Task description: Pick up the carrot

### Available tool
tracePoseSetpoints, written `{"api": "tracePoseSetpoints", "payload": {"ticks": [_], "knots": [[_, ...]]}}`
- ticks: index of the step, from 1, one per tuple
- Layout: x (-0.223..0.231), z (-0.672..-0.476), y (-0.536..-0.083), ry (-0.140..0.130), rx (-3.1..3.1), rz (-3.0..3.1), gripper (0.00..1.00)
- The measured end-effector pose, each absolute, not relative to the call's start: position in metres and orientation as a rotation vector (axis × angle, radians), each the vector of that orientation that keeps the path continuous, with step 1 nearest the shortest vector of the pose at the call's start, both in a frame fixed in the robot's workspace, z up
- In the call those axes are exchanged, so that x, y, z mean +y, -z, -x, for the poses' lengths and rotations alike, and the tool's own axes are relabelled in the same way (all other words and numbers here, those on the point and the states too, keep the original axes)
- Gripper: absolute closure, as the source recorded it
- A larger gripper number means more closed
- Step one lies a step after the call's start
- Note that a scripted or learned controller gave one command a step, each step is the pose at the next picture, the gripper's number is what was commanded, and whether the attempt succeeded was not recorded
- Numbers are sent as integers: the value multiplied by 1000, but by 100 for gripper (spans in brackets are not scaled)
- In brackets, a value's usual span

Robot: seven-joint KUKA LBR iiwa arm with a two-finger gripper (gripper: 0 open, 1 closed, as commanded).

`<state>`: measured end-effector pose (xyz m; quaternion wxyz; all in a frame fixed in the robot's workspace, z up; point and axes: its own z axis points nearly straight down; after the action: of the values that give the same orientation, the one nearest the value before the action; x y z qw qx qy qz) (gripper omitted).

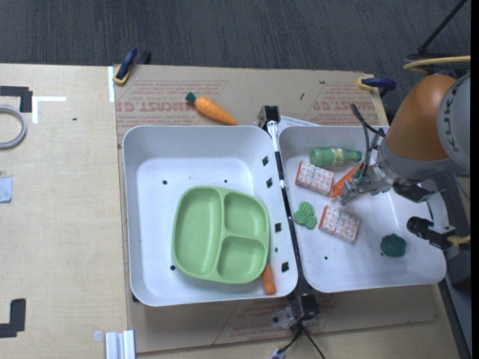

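**Pincer down at a carrot in the right bin, with two other carrots about**

A small orange carrot [345, 180] lies slanted in the right white plastic bin [374, 275], just beside the patterned red-and-white packet [314, 178] and below the green plastic bottle [334, 155]. The pincer [358, 188] sits right at its lower end, though whether the carrot is actually between the tips, or how wide they stand, I cannot tell; metal and shadow hide the contact.

Two more orange carrots complicate matters. One, with a green top [211, 109], rests on the brown cardboard [247, 88] behind the bins, well apart from the arm. Another [268, 279] is wedged in the left white bin [142, 223] against the rim of the light-green divided plate [221, 234], near the central divider.

Further out in the right bin lie a green leafy toy [304, 215], a second patterned packet [339, 224] and a dark green round object [393, 246]. The cardboard lies on the pale worktop [60, 223].

The likely failures: the tips may close on the packet's edge instead of the carrot, since the two touch or nearly so. The carrot's tapered, smooth shape could squirt it out sideways on closing. A grip at the very end may let it swing and drop on lifting.
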<state>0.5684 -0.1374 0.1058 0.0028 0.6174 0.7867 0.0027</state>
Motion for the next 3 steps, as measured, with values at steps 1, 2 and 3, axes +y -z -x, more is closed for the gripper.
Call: {"api": "tracePoseSetpoints", "payload": {"ticks": [1,2,3], "knots": [[-196,-478,-215,0,2265,-2174,100],[-102,-478,-126,-1,2545,-1841,100],[-172,-478,-92,0,2783,-1455,100]]}}
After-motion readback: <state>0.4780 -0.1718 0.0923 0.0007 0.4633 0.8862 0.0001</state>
